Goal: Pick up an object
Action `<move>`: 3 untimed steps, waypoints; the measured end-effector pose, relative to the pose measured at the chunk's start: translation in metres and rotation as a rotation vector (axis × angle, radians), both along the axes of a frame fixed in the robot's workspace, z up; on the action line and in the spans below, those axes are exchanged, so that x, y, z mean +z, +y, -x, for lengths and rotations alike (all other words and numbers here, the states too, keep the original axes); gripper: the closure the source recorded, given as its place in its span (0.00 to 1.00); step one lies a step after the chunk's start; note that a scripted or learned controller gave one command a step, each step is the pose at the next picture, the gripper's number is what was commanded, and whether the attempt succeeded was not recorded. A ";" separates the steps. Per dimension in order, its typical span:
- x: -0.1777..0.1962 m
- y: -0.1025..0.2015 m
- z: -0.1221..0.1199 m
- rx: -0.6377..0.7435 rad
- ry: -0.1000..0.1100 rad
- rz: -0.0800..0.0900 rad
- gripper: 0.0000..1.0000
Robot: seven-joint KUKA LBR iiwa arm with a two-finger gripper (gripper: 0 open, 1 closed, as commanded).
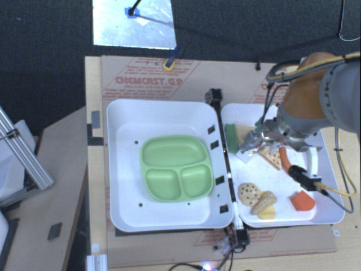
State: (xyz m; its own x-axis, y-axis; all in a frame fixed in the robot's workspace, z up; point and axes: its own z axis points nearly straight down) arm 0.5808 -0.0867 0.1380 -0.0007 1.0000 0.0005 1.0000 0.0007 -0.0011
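Where claw point(252, 144) dips, round speckled cookie point(247, 193), orange wedge point(303, 201)

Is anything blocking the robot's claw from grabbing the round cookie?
Nothing visible. The gripper hovers at the right bin's upper left, and the round cookie lies below it in the picture, uncovered, with bare white floor between them.

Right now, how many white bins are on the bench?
2. The left bin holds a green divided tray. The right bin holds small food items, with the gripper over its upper part. The arm covers some of that bin.
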 end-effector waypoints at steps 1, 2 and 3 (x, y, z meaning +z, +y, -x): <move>-0.052 0.001 0.001 0.000 0.003 0.000 0.00; -0.039 0.000 0.000 -0.001 -0.002 0.001 1.00; 0.016 0.003 0.008 0.001 -0.005 0.001 1.00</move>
State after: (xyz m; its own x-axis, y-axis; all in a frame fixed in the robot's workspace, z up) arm 0.5728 -0.0838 0.1544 -0.0020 1.0000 -0.0004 1.0000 0.0020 0.0042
